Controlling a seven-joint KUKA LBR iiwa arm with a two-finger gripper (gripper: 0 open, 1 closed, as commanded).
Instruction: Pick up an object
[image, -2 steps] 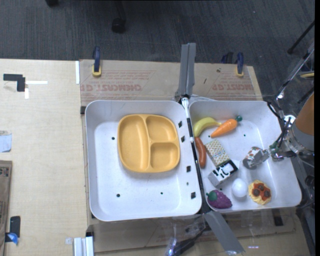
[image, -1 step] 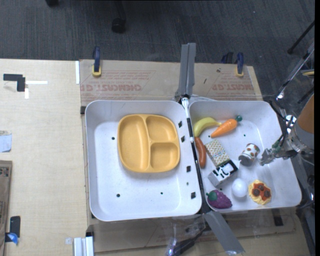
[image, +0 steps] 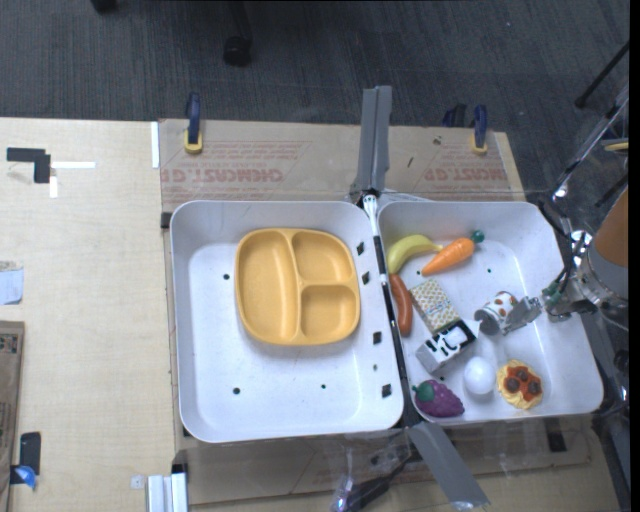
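The gripper (image: 548, 300) sits at the right edge of the frame, over the right bin's (image: 545, 235) rim, so this looks like the approach step, nothing grasped. How far the fingers are spread I cannot tell. Nearest thing is the can (image: 500, 311), just left of them; the next move calls for lowering onto 1 item
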